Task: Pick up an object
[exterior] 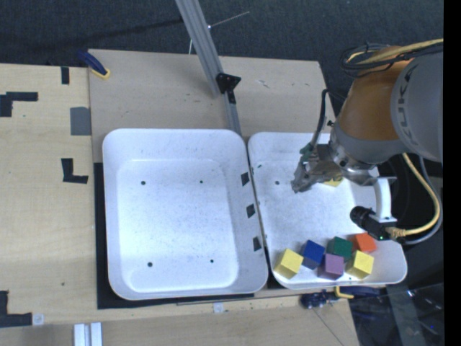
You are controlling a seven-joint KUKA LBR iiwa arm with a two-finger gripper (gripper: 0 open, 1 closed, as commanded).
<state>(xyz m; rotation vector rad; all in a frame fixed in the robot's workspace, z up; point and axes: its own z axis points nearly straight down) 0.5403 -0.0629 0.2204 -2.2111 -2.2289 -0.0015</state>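
Observation:
Several small blocks lie bunched at the near edge of the right bin (288, 150): a yellow block (289, 262), a blue block (313, 253), a purple block (333, 265), a green block (339, 248), an orange block (365, 242) and a second yellow block (362, 264). My gripper (305, 176) hangs over the middle of the right bin, well behind the blocks, pointing down and to the left. A small yellow thing (333, 182) peeks out just right of it, mostly hidden by the wrist.
The left bin (115, 150) lies beside the right one, their rims meeting at the centre. A slanted metal pole (205, 42) runs from the top down to the bins' shared back corner. Cables (425, 193) loop at the right of the arm.

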